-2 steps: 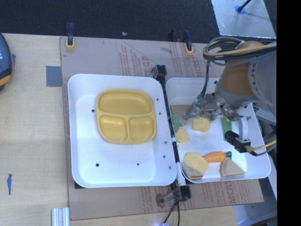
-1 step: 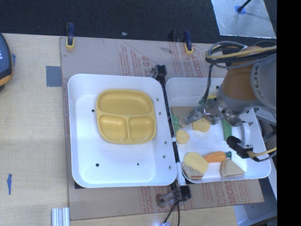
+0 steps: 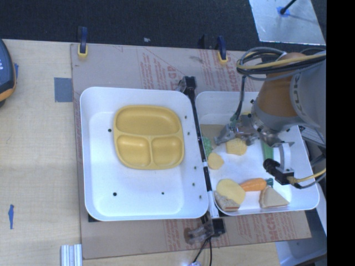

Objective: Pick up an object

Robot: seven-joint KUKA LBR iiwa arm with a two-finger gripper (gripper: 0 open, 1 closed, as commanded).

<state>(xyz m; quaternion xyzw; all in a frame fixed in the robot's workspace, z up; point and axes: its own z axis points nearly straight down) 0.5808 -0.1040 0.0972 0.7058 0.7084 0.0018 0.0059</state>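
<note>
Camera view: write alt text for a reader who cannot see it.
A grey robot arm reaches from the right into the right white bin, its gripper low over a pale yellow food piece among other toy foods. The left white bin holds a yellow divided plate.

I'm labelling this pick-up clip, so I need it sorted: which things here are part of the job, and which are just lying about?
Part of the job:
gripper
yellow chunk
small yellow piece
sandwich
carrot
wedge
right bin

Lying about:
yellow divided tray
left bin
blue clamps
</note>
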